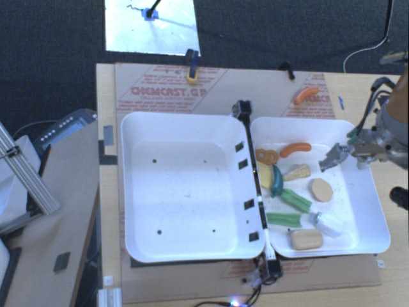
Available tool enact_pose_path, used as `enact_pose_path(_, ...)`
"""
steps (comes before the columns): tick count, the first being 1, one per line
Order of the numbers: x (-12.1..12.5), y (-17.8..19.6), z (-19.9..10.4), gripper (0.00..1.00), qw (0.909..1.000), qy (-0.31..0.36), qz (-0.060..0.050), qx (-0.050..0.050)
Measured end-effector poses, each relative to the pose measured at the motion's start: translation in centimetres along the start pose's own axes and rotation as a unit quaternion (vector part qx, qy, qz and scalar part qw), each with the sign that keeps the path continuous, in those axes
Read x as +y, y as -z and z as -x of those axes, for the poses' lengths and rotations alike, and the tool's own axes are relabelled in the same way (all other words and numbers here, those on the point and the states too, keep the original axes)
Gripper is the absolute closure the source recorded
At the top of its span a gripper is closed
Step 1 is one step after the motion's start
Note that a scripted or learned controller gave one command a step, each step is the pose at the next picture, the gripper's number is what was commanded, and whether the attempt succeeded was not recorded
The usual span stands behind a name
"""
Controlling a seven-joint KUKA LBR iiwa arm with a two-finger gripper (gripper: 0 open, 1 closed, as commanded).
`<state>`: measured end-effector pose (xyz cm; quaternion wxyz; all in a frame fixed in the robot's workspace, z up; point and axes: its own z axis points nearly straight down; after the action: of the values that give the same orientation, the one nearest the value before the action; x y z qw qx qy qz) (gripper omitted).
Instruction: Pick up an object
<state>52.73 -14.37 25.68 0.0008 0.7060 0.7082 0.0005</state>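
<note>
While the toy foods are lying untouched in the right bin [367, 190], the end effector [332, 157] is hovering open and empty above them, nothing lifted yet.

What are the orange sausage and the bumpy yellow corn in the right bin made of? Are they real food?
Probably not real. The orange sausage looks like moulded plastic: even colour, smooth skin with a slight sheen. The bumpy yellow corn cob also looks plastic, its kernels regular and pale. Rubber or foam can't be ruled out.
</note>
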Motion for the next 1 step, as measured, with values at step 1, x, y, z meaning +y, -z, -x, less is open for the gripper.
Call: enact_pose_path(1, -2.45, -10.97, -3.87, 0.00, 1.0000, 0.000, -0.005, 0.002)
